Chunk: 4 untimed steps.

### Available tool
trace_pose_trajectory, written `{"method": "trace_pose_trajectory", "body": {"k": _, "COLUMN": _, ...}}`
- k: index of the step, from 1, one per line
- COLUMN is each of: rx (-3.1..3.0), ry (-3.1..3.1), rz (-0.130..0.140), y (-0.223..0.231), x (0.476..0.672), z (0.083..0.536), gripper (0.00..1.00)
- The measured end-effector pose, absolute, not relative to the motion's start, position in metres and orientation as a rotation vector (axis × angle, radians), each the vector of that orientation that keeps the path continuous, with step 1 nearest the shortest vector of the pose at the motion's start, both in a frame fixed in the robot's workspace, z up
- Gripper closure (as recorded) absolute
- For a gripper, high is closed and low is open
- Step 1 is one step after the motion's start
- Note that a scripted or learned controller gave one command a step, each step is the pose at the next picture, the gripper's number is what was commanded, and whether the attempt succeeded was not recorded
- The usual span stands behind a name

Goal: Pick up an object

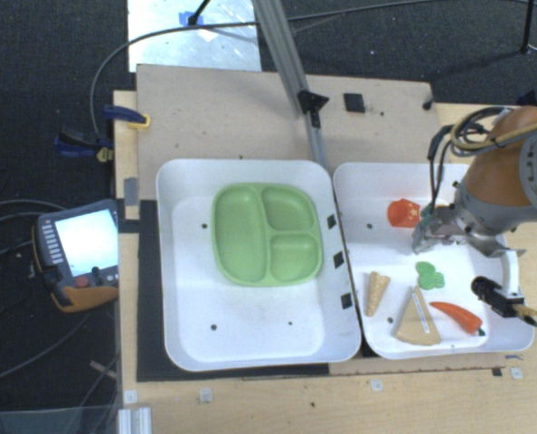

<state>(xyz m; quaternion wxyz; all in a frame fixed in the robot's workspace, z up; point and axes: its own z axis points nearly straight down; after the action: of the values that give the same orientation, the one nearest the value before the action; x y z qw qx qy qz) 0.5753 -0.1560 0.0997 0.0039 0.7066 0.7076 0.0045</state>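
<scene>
Green toy broccoli (428, 275) lies in the right bin (374, 185) just below the gripper (428, 235), nearer the camera's side, with the red tomato-like piece (402, 212) just to its left; the gripper's state I cannot tell.

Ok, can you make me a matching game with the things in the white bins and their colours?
Things:
1. divided plate
2. chili pepper
3. ice cream cone
4. leafy toy

Colours:
A. red
B. tan
C. bright green
D. pale green

Pairs: 1-D, 2-A, 3-B, 4-C
</scene>
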Motion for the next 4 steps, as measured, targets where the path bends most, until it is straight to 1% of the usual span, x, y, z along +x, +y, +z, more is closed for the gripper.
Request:
{"method": "trace_pose_trajectory", "body": {"k": 1, "rx": 2.212, "ry": 2.224, "rz": 0.004, "y": -0.156, "x": 0.586, "z": 0.157, "gripper": 1.0}}
{"method": "trace_pose_trajectory", "body": {"k": 3, "rx": 2.211, "ry": 2.226, "rz": 0.005, "y": -0.157, "x": 0.586, "z": 0.244, "gripper": 1.0}}
{"method": "trace_pose_trajectory", "body": {"k": 4, "rx": 2.211, "ry": 2.23, "rz": 0.002, "y": -0.097, "x": 0.591, "z": 0.236, "gripper": 1.0}}
